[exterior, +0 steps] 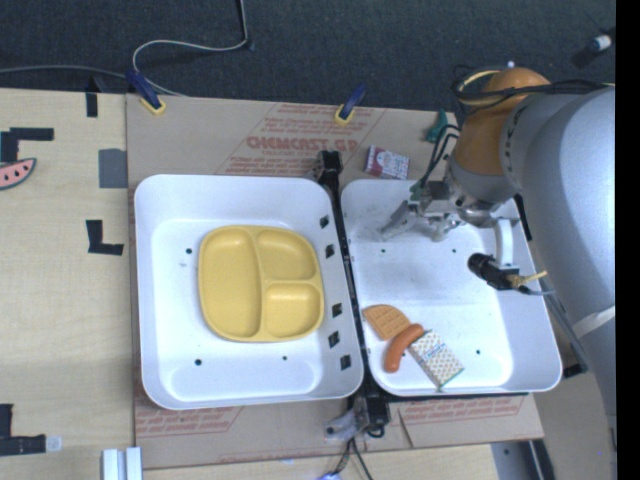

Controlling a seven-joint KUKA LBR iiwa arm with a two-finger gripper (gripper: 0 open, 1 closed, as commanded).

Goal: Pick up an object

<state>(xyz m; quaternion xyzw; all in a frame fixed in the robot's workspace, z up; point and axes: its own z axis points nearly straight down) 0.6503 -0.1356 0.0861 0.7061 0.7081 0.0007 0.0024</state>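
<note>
The right bin (520,363) holds three small things near its front: an orange toy bread slice (384,318), an orange-red sausage (401,347) lying against it, and a small patterned box (436,359) right of the sausage. My gripper (420,225) hangs over the far end of this bin, well behind those things and apart from them. Its fingers (393,224) are spread open with nothing between them. The grey arm with its orange band (490,128) comes in from the right.
A yellow divided plate (262,280) lies in the left bin (160,298). A small red and white packet (385,162) sits on the cardboard behind the bins. A black fitting (492,268) on the arm hangs over the right bin's right side.
</note>
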